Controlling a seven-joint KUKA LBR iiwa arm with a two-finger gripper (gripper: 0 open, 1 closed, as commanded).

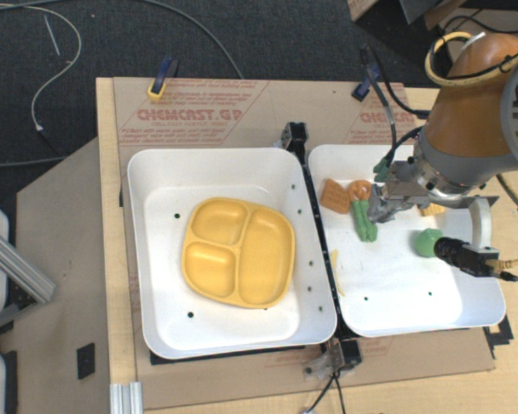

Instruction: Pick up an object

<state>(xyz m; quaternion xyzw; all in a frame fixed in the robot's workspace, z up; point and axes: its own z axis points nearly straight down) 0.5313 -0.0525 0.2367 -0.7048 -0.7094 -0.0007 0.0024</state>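
**Over the right bin, gripper down beside a green stick**

In the right bin point(388, 304), the gripper point(382, 205) sits low, touching or just above the top end of a green stick-shaped piece point(363, 220). From the gripper, the piece's long axis runs toward the bin's near edge, slightly tilted. Whether the jaws are clenched or released I cannot tell. Beside the gripper lie an orange block point(335, 197), matte and flat-faced, and a small orange lump point(360, 188); a rounded green object point(427, 242) rests apart. The piece looks like smooth plastic.

Yellow tray point(239, 252), white bins point(155, 317), green stick point(363, 221).
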